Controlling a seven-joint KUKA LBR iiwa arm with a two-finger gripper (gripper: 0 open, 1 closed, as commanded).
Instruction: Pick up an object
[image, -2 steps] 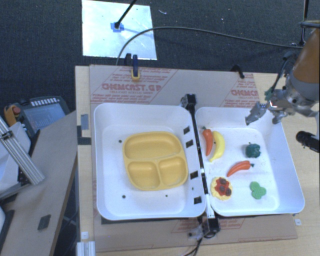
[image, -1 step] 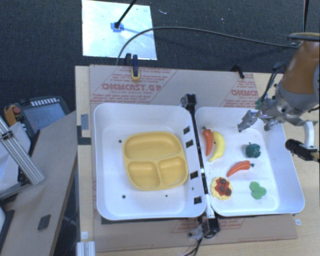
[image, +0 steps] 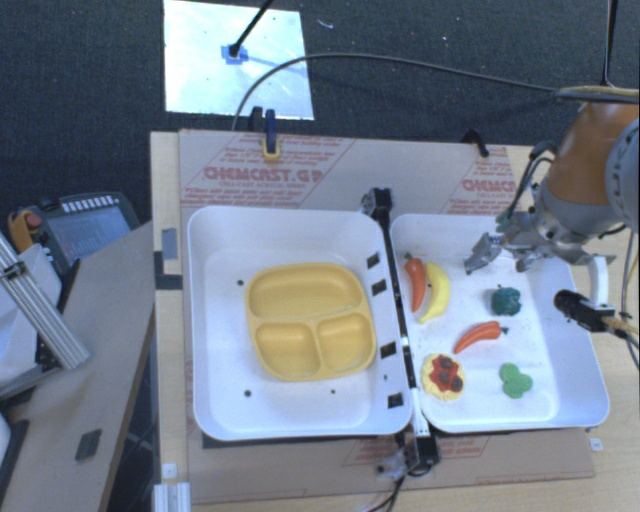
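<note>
Looks like the approach step: the hand (image: 505, 253) hovers empty, fingers spread, over the right white bin (image: 585, 400). Nearest is the dark green toy broccoli (image: 506, 299) just below it, so it needs to drop and close.

Off to my left: yellow 3-compartment tray (image: 305, 322) in left white bin (image: 215, 300); teach pendant (image: 85, 230) on side table (image: 85, 380); orange clamp (image: 270, 135) at cardboard edge.

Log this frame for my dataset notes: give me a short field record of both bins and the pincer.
left bin: holds a yellow divided tray
right bin: banana, two orange-red peppers, dark green broccoli, light green piece, small pizza toy
pincer: over the right bin's far part, holding nothing visible
arm: enters from the right
</note>
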